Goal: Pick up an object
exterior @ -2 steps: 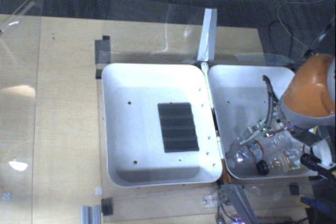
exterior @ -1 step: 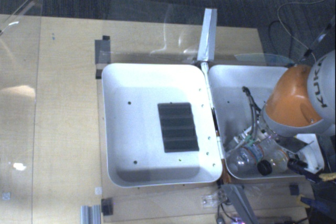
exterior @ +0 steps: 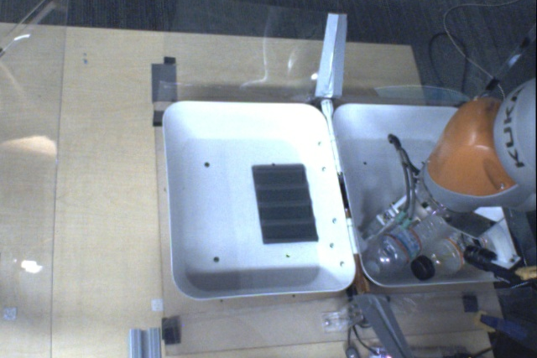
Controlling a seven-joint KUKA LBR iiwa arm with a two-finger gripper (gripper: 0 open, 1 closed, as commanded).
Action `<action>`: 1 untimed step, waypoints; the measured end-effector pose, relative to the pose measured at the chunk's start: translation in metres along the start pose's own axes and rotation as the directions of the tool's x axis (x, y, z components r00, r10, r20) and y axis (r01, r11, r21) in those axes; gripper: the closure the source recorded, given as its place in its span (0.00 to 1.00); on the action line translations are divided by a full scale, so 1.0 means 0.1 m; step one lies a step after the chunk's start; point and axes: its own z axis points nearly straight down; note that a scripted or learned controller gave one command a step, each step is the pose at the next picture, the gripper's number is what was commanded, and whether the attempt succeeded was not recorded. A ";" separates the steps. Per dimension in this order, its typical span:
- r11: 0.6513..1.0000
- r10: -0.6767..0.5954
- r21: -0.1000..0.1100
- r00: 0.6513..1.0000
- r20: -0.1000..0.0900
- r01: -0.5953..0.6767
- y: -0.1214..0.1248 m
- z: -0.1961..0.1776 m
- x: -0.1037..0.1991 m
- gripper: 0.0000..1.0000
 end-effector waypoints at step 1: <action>0.989 0.146 0.001 0.989 0.001 -0.146 0.29 0.01 -0.05 0.00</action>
